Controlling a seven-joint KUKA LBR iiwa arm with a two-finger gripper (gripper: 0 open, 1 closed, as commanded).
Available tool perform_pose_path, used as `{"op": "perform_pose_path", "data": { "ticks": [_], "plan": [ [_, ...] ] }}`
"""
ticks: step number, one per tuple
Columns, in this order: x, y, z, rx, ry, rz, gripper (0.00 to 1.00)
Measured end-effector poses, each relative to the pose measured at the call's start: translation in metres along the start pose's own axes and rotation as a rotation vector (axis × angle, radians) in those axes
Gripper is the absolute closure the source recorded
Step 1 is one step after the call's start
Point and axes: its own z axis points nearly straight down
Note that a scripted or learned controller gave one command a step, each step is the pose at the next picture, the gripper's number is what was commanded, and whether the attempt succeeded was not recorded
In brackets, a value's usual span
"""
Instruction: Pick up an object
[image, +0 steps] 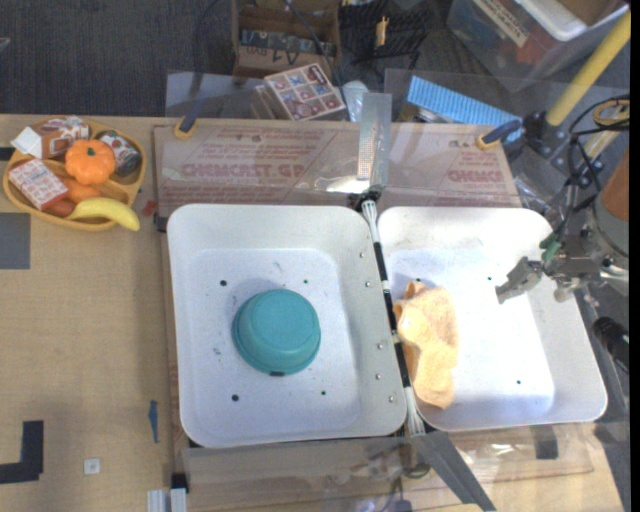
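Two white bins are sitting side by side w/ rims touching down the middle, prob. so the arm can reach either one from its right-hand post. The left bin (190, 250) is holding one teal bowl (277, 331), lying upside down near its centre, so only the rounded base is facing up, which I'd judge an awkward shape to pinch. The right bin (560, 395) is holding one crumpled yellow cloth (430, 340), bunched against the bin's left wall, right beside the divider; being soft and heaped, it's looking like the easier pick. So that's two pickable things, one per bin. The gripper (520, 280) is hanging over the right bin's right half, well apart from the cloth and nowhere near the bowl; its jaws are looking spread w/ nothing between them, so nothing's being held yet, and I reckon it's lining up for a descent. Off on the far left of the bench a yellow dish (20, 190) is sitting w/ toy food: one orange pumpkin (90, 160), one banana (105, 210), plus a few small boxes I can't count for sure. It's parked outside both bins, so likely not part of the job.
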Motion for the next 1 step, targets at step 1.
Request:
{"op": "perform_pose_path", "data": {
  "ticks": [1],
  "plan": [
    [0.0356,0.0840,0.0614,-0.003,-0.002,0.060,0.00]
  ]
}}
